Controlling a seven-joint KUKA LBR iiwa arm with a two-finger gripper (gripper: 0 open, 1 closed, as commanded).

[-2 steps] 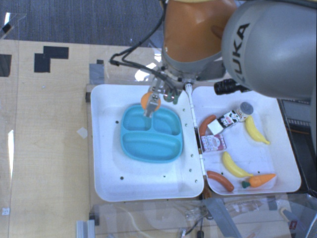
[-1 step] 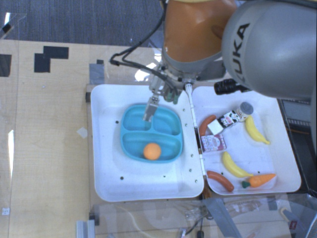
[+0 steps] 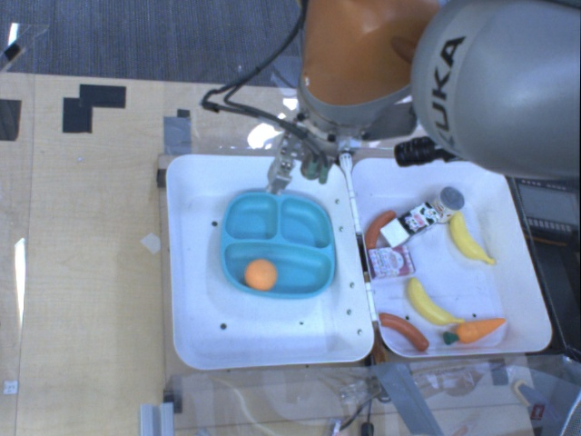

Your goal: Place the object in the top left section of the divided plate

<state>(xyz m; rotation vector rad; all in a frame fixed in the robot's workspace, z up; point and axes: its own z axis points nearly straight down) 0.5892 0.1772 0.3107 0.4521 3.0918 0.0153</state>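
A light blue divided plate (image 3: 277,243) lies in the left bin (image 3: 200,316). It has two small sections at the top and one long section below. An orange ball (image 3: 260,275) rests in the long lower section, toward its left end. My gripper (image 3: 298,169) hangs just past the plate's top edge, above the bin's far wall. Its fingers (image 3: 280,174) stand apart and open, with nothing between them. Both top sections of the plate hold nothing.
The right bin (image 3: 522,243) holds two bananas (image 3: 470,238), two sausages (image 3: 402,330), a carrot (image 3: 476,331), a small carton (image 3: 416,220), a red packet (image 3: 391,262) and a can (image 3: 451,197). A ridge (image 3: 357,243) separates the bins. The large arm overhangs the top right.
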